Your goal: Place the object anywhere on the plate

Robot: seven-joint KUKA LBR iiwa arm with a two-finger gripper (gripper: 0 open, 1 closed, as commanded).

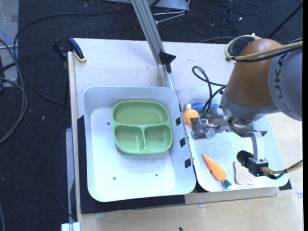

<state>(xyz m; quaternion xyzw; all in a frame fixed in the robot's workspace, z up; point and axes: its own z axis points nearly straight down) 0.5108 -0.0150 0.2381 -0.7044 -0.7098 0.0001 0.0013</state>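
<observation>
Carrot (214, 167) lies lower right of frame, long axis diagonal, just below your gripper (198, 129); green plate (142, 127) sits left. Finger state: cannot tell.

Right bin (276, 143) (far side) behind arm (260, 81)

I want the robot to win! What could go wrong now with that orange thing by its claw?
1. The small orange object sits right at the gripper, near the right bin's left edge. A grab there might slip or nudge it away.
2. The green plate is in the left bin, so the object must cross both bin walls and could drop on the way.
3. The toy carrot lies close by and could get bumped.
</observation>
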